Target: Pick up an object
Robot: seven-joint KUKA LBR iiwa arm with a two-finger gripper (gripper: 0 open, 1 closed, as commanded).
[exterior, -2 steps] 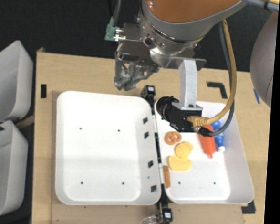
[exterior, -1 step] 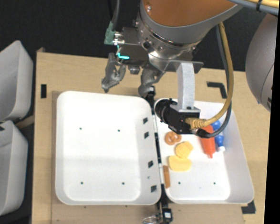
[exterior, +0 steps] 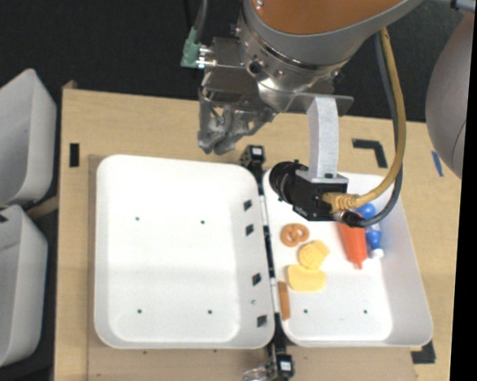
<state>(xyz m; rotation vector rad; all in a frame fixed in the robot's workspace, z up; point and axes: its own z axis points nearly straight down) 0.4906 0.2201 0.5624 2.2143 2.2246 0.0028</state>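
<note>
Several small items lie in the right bin: an orange pretzel-shaped ring, a yellow waffle-like piece, a pale yellow chunk, an orange carrot-like cone, a blue-and-white piece and a thin brown stick against the left wall. My gripper hangs high in the view, over the bench just beyond the far edge of the left bin, well away from the items. I see nothing in it.
The big grey and orange wrist fills the top centre. A black box with a white strap and a yellow cable hangs over the far left corner of the right bin. Black clips mark the ridge between the bins.
</note>
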